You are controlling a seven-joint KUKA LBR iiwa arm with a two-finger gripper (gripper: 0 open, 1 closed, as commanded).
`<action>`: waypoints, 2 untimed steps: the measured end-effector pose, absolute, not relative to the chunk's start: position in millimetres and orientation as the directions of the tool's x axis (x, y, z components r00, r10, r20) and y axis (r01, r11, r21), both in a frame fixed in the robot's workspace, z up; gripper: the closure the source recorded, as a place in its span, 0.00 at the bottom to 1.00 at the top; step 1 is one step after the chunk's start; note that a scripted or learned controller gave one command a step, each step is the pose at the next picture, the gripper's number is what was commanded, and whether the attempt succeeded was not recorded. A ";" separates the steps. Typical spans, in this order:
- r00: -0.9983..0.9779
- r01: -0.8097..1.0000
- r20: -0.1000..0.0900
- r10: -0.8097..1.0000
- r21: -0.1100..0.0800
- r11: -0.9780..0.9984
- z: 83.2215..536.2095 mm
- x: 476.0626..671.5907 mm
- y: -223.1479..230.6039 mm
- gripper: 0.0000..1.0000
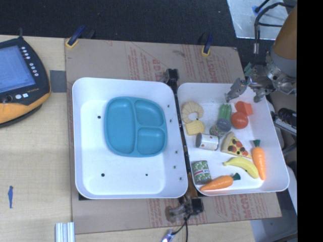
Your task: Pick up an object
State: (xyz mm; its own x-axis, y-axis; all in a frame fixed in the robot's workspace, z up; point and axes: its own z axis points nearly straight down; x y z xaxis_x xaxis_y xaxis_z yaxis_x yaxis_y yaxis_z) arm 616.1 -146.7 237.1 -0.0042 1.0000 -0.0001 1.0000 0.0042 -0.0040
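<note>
Camera view looks down at a slant on two white bins set side by side on a cardboard-covered surface (pixel 151 59). From the right edge the arm reaches in, and its end effector (pixel 248 92) hangs over the upper right part of the right bin (pixel 275 185), its two fingers spread apart with nothing between them. Its upper body is cut off by the frame edge, so only the grey wrist and part of the orange band show.

Just below the end effector lie a red tomato (pixel 240 119) and a red pepper (pixel 244 108), touching each other. Just beside them, lower left of the end effector, stands a dark green bottle-like item (pixel 223 116); its lower end is hard to make out. Farther left sit a pale croissant (pixel 192 111) and a yellow cheese wedge (pixel 195 128), then a small white can (pixel 207 141) on its side. Well below the end effector are a pizza slice (pixel 235 145), a banana (pixel 241 165), an upright carrot (pixel 258 160), a second carrot (pixel 220 182) lying flat, and a green-labelled can (pixel 201 171) by the bin's near left corner.

Far to the left of the end effector, the left bin (pixel 86 135) holds a blue divided plate (pixel 135 126). A tablet-like pendant (pixel 20 79) is cut off at the left edge.
</note>
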 end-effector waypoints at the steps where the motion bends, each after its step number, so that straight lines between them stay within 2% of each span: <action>1: -0.005 1.000 -0.003 1.000 -0.003 0.005 115.3 616.8 -172.4 0.00; 2: -0.006 1.000 -0.004 1.000 -0.004 0.006 125.8 616.9 -173.3 1.00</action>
State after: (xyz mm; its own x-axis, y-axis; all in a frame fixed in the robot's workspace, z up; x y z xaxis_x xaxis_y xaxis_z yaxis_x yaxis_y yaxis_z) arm 616.9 -173.3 125.8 -0.0065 1.0000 -0.0036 1.0000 0.0064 -0.0039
